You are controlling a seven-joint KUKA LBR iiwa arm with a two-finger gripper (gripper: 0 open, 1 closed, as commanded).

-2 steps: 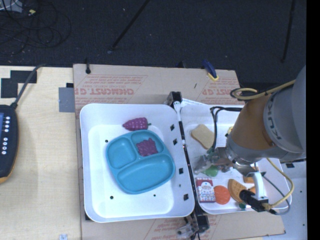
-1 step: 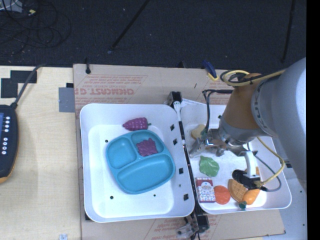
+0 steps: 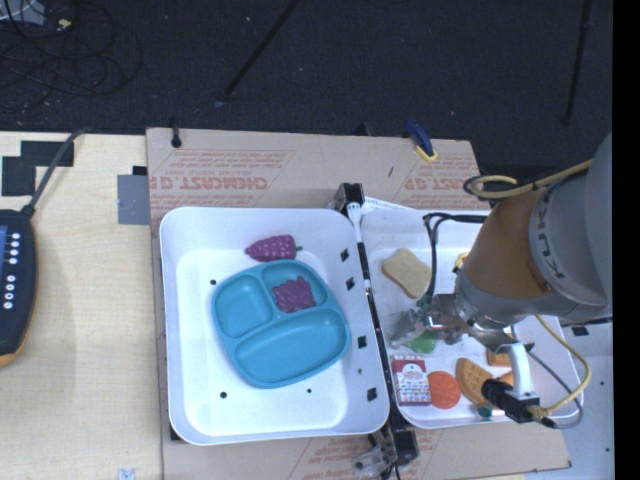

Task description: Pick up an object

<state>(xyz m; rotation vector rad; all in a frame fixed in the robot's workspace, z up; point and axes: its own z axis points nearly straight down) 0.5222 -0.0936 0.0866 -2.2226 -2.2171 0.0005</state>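
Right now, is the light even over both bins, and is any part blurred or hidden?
Camera view: the left bin is bright and sharp around the blue tray; the floor above the bench is nearly black; the arm covers part of the right bin, and the gripper there looks soft and shadowed.

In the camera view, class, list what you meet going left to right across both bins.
Blue divided plate → tan bread slice → orange ball → gripper overlaps, so left out.

Glossy blue plastic plate (image 3: 285,353) in smooth white plastic bin (image 3: 190,368) on matt cardboard (image 3: 230,173).
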